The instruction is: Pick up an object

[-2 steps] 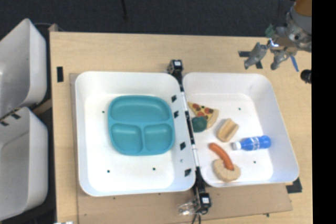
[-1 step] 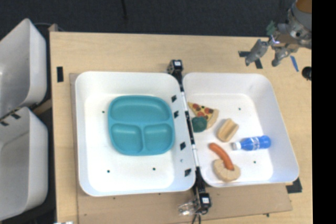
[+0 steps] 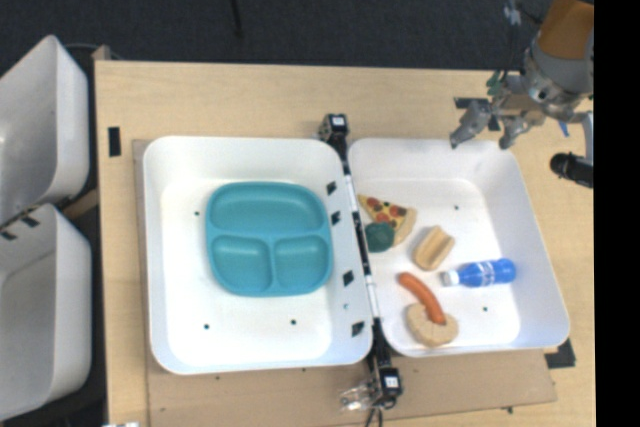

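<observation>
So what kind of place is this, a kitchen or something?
Probably a robot test bench, not a kitchen: a robot arm's gripper hangs over two white bins, one holding a teal plate, the other what look like toy foods such as a pizza slice.

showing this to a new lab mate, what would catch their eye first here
Most likely the teal divided plate, alone in the left bin. Next, the toy food in the right bin: a pizza slice, a red sausage and a blue bottle. The gripper hangs open over that bin's far right corner, holding nothing.
</observation>
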Robot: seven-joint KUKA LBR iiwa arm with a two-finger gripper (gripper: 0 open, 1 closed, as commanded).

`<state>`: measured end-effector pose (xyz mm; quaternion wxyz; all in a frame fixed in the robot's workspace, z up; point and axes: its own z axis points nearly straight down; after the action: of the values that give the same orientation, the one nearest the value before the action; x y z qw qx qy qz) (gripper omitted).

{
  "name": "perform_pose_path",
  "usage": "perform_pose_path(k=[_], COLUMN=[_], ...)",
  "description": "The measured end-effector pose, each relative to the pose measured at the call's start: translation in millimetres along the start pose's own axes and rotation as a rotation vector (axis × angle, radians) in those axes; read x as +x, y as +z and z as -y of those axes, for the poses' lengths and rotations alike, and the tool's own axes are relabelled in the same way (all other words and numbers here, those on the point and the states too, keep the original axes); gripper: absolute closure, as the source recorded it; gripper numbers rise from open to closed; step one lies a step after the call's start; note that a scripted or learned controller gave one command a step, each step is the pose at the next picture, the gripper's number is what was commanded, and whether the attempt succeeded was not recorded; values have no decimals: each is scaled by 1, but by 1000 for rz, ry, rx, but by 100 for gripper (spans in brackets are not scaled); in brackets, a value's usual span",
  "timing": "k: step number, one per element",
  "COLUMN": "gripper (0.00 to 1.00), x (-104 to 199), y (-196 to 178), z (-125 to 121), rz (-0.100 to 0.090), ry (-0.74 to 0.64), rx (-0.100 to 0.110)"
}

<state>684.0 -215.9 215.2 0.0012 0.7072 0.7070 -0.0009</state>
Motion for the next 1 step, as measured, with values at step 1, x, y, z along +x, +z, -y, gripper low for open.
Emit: perform_pose_path(k=[1], gripper=[0], x=[1], y=[42], z=[5], rz=[-1], ry=[1], rx=[1])
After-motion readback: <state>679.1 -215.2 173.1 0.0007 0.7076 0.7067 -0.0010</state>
